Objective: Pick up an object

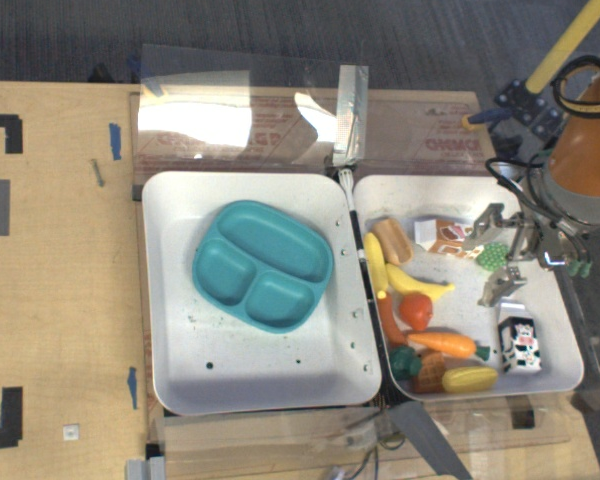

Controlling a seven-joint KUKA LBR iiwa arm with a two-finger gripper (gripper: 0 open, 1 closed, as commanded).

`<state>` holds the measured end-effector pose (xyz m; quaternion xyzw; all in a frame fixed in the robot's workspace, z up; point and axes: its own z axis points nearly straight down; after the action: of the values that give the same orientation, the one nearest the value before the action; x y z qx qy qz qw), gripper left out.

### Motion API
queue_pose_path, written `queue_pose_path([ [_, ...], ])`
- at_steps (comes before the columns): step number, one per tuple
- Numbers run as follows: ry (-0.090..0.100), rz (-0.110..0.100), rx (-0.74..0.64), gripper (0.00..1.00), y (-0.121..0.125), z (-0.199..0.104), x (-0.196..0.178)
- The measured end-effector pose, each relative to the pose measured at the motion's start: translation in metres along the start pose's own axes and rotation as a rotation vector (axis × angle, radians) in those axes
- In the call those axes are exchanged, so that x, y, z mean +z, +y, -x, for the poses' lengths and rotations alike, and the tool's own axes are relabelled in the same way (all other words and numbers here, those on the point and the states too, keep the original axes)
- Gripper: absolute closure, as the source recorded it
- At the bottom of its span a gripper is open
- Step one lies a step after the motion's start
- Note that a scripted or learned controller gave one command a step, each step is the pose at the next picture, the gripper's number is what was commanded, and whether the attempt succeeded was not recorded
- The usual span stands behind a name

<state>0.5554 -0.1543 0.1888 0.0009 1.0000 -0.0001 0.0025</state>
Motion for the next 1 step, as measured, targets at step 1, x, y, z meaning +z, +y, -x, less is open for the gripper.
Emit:
queue_pose_path([
  [1,-0.007,-0.002,-0.171,0.00,0.0193,-0.0659,0.0918],
])
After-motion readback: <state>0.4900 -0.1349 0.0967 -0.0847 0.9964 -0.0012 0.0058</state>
